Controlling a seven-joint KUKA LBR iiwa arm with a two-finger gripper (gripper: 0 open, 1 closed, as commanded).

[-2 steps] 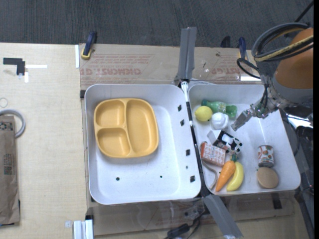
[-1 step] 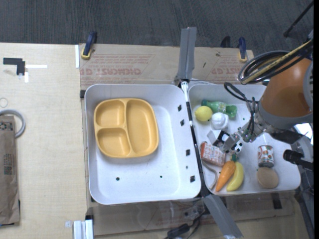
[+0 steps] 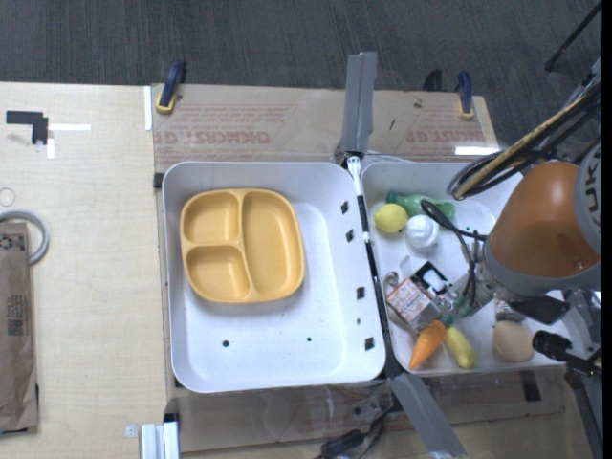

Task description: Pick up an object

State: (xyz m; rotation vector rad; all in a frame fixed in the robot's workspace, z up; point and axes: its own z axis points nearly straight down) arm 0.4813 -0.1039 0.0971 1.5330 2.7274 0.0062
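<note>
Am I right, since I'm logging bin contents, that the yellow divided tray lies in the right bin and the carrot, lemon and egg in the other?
Not quite. The camera view shows the yellow divided tray in the left bin; the carrot, lemon and egg are in the right bin.

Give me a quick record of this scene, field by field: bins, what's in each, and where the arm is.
left bin: yellow divided plate
right bin: lemon, white ball, green item, small carton, carrot, banana, egg-shaped object
arm: over right bin
gripper: near carton, fingers unclear
</note>
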